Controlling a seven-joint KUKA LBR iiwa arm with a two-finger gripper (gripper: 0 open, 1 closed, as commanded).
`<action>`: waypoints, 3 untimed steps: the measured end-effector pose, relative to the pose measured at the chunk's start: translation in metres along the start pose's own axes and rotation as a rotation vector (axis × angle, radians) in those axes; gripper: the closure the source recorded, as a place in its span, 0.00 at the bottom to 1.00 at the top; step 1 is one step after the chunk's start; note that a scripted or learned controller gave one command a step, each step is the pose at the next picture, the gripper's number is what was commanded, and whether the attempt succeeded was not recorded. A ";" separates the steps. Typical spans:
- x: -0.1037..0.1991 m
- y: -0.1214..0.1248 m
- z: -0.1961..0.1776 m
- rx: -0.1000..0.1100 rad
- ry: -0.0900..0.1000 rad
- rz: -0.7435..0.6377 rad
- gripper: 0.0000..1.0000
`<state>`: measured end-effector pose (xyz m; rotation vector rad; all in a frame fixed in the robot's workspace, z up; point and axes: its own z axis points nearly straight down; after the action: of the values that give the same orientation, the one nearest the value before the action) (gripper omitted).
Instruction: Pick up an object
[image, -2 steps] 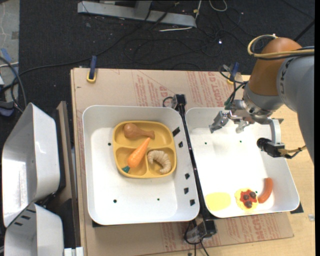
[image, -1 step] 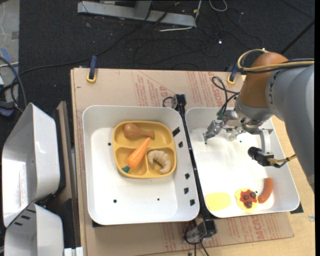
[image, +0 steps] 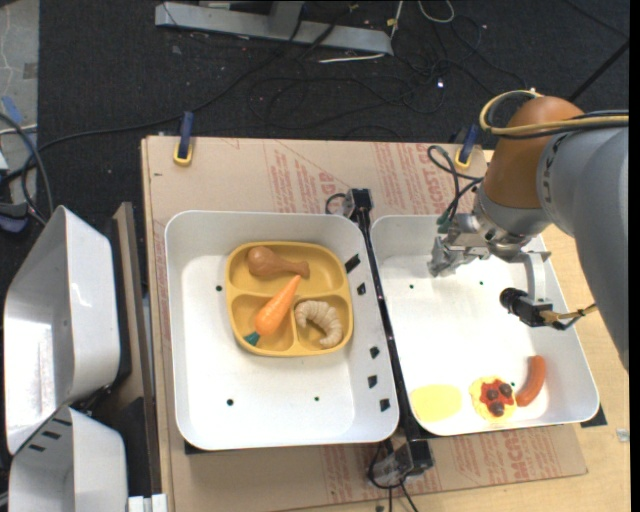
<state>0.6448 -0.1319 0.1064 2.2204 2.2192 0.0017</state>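
Arm (image: 560, 150) reaches in from the right; pincer (image: 452, 255) points down-left

Sausage (image: 531, 381), yellow disc (image: 436, 402), right bin's near edge.

This is a robotics lab or test bench rather than a home or kitchen. A grey industrial arm (image: 585, 170) with an orange band reaches over two shallow white bins (image: 200, 400) set side by side on a sheet of printed cardboard (image: 300, 170), which yellow-handled clamps (image: 184, 140) pin to the bench. Loose black cables (image: 250, 80) trail across the dark floor, and the food in the yellow divided plate (image: 240, 310) is plastic toy food, a carrot (image: 278, 306) among it.
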 end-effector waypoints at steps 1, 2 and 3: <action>-0.001 0.001 -0.064 -0.003 0.000 -0.002 1.00; -0.004 -0.001 -0.109 -0.004 -0.001 -0.001 1.00; -0.004 0.000 -0.129 -0.001 0.000 -0.003 1.00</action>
<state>0.6441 -0.1358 0.2353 2.2168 2.2216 0.0028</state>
